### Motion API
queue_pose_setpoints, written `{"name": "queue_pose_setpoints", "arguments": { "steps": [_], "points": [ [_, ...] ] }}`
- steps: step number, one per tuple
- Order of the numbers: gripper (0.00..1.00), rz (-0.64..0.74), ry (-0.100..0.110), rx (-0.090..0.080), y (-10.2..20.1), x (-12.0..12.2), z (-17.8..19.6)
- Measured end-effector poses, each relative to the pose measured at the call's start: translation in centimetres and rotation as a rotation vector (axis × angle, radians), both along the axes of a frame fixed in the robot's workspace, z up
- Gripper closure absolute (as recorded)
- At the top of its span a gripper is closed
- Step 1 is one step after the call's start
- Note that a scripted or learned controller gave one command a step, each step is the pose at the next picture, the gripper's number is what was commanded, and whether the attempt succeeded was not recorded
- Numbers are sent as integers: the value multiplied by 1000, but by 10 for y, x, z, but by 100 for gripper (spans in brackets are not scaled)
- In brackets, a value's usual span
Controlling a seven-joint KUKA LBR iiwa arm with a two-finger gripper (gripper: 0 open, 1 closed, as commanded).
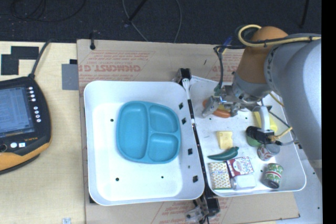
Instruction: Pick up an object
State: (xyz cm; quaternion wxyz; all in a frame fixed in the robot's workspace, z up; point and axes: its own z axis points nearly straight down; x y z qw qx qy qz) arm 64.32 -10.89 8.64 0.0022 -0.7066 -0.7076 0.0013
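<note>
My gripper is low over the far left part of the right bin, hanging from the grey arm with its orange band. A small orange-red object lies right at the gripper's tip, partly covered by it. Whether it is gripped is hidden. Further forward in the same bin lie a yellow block, a green pepper, a waffle-patterned packet and a red-and-white carton. On the right side are a yellow item, a dark green object and two small cans.
The left bin holds a blue divided plate. A black divider rail runs between the bins. A teach pendant lies on the bench at far left. The bulky grey arm covers the right bin's far right corner.
</note>
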Motion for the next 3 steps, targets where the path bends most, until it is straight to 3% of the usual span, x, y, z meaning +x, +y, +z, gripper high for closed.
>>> {"name": "queue_pose_setpoints", "arguments": {
  "steps": [3],
  "points": [
    [0, 2, 1, -1, 9, 0, 0]
  ]
}}
